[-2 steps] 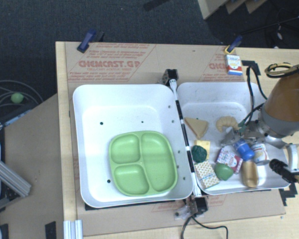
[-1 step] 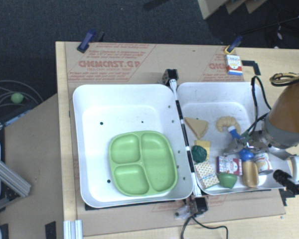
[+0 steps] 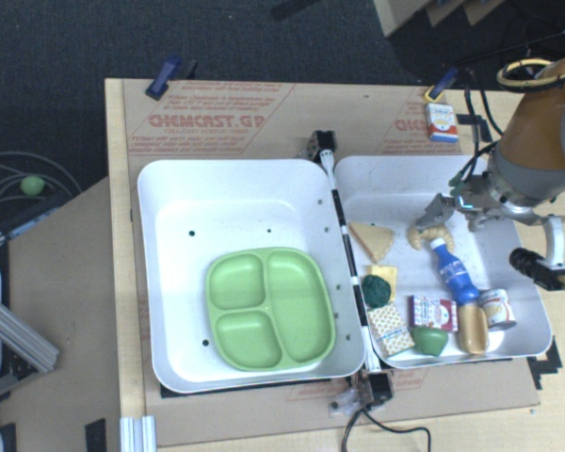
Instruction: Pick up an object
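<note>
Camera view: fingers (image 3: 434, 217) spread open, holding nothing, above the right white plastic bin (image 3: 395, 169). The blue plastic bottle (image 3: 454, 271) lies just below them. Risk: closing early would miss it.

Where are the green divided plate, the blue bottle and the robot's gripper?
green divided plate (image 3: 268, 307), camera view, on the ridge where its compartments meet.
blue bottle (image 3: 455, 273), camera view, on the middle of its body.
gripper (image 3: 440, 211), camera view, at its tip above the right bin.
</note>
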Available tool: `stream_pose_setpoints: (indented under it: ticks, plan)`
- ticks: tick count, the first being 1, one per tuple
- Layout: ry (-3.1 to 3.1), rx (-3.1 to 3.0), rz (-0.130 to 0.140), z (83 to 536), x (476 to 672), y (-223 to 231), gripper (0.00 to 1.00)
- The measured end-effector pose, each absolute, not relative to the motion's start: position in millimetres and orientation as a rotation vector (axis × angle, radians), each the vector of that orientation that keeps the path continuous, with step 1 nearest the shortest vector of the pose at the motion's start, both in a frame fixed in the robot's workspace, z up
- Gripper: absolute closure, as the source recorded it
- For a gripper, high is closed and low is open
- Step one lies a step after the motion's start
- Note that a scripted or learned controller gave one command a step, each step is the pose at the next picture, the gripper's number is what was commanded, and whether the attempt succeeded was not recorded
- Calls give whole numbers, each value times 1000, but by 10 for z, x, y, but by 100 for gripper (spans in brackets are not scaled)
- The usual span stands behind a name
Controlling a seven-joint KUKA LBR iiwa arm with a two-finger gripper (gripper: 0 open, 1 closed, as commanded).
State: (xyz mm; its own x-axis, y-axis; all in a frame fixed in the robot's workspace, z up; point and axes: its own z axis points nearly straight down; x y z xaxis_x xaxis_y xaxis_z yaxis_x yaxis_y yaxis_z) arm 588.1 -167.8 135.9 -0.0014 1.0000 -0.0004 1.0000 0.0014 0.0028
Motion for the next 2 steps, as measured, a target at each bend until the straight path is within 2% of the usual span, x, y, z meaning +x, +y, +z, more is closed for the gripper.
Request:
stream_pose_setpoints:
  ticks: [1, 2]
  plan:
    - [2223, 2223, -2, 848, 5839, -1679, 0]
    - [2221, 2220, 1, 957, 5849, -1681, 100]
